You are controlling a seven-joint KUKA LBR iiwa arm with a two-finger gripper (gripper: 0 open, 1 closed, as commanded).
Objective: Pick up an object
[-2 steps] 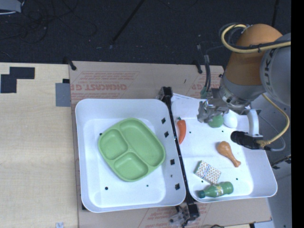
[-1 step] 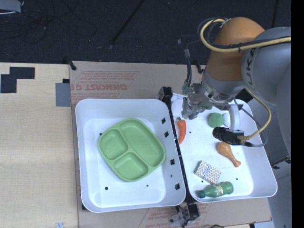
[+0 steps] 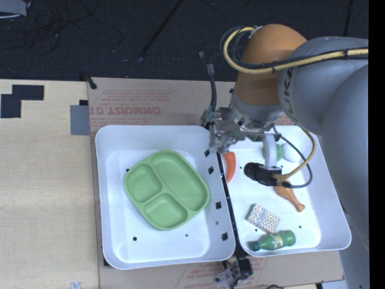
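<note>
Nearest the lower edge, a green bottle (image 3: 274,241) is seen lying on its side in the right bin (image 3: 325,223), its cap toward the left. A patterned packet (image 3: 263,217) is noted just above it, flat and skewed. Farther up and to the right, a brown drumstick (image 3: 290,198) is laid on a slant.

The carrot (image 3: 229,165) is found in the same bin, hard against the divider between the bins. Its long axis is run near-to-far, about parallel with the divider. The thick end is turned to the far side and the tip is pointed toward the near edge.

The gripper (image 3: 221,142) is placed directly above the carrot's thick end, over the far part of the divider. Contact cannot be confirmed. Whether the gripper is spread or closed cannot be told.

The arm (image 3: 325,89) is brought in from the right, bent over the right bin's far half, with the orange band uppermost and the wrist turned down.

A green divided plate (image 3: 165,188) is set at a slant in the left bin (image 3: 114,221), well apart from the gripper.
</note>
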